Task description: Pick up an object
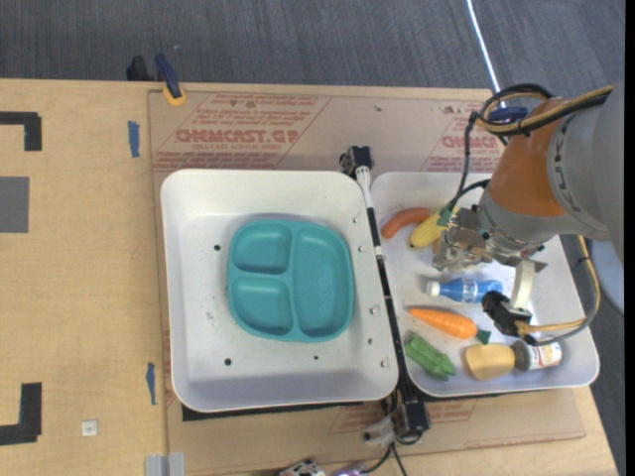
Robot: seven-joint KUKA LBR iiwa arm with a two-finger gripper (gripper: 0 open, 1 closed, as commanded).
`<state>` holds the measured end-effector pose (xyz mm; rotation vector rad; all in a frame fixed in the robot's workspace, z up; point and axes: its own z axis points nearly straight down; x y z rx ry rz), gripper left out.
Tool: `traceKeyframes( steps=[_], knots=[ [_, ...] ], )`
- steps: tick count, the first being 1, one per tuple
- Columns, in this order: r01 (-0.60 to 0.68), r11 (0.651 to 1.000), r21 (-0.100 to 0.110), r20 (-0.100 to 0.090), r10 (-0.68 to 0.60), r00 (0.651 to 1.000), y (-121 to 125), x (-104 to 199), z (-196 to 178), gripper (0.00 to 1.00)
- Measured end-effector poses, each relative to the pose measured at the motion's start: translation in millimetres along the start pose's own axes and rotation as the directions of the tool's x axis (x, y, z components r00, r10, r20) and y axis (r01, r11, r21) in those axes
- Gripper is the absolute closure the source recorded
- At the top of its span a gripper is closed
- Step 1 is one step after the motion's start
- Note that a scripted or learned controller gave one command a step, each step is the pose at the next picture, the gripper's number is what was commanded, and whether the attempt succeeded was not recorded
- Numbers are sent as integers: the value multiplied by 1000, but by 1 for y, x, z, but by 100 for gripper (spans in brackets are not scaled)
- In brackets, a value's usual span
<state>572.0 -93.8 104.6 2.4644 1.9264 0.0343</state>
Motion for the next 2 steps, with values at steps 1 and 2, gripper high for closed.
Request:
traceKeyframes(
  steps=[1, 2],
  knots=[
    [0, 1000, 1, 0, 0, 1000, 0, 0, 0, 0],
    [17, 998, 62, 13, -18, 1000, 90, 6, 14, 0]
  ],
)
